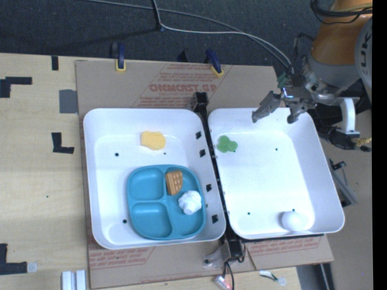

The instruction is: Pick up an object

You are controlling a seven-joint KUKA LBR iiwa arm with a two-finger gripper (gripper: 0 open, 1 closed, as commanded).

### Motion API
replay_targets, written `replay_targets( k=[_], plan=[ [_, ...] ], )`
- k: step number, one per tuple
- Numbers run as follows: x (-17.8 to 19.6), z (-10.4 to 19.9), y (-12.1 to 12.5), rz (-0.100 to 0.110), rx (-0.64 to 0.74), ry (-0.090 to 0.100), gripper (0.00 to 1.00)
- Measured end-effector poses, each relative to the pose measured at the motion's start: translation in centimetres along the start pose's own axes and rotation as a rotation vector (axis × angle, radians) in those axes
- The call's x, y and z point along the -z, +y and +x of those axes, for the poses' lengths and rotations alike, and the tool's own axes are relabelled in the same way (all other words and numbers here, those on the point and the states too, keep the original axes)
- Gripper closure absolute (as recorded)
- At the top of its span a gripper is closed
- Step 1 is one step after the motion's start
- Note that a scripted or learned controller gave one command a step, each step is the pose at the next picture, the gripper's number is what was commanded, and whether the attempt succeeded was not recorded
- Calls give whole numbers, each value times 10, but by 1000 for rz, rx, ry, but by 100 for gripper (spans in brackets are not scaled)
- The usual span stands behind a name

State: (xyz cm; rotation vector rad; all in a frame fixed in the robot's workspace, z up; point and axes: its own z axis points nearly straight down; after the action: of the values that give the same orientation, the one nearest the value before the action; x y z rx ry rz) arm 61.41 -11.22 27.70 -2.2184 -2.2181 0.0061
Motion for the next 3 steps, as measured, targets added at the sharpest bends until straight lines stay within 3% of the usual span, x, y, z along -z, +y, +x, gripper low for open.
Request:
replay_targets(
  k=[1,3],
  plan=[
    [3,0,1,-6,0,0,0],
    [-93,9,-10,-1,1,0,0]
  ],
)
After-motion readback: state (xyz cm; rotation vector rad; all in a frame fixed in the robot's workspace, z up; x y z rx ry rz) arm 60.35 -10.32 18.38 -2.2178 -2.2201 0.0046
